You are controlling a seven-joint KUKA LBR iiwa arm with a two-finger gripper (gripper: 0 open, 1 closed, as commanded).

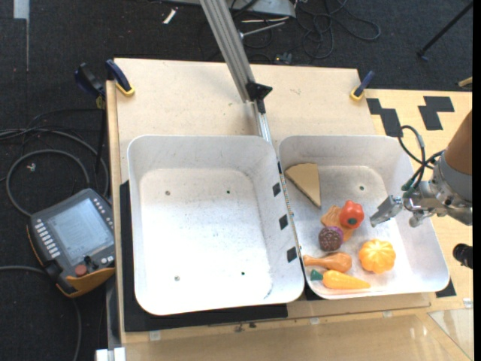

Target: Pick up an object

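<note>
Over the right bin (421,273), the gripper (392,210) is hanging above the bin's right part, its jaws standing apart and clamped on nothing. Toy foods are lying clustered toward the bin's near left: a red tomato (351,214) touching an orange piece behind it, a dark purple berry (330,238) just beside them, a yellow-orange pumpkin (376,255) nearest the gripper, a carrot (345,280) and a tan drumstick (328,262) by the front wall, and a beige wedge (305,181) farther back. The pumpkin is looking like the likeliest pick (probably light, hollow, stiff plastic, and slippery), so taking it across its rounded middle seems wise. The left bin (143,224) is sitting alongside on the desk (188,96).
</note>
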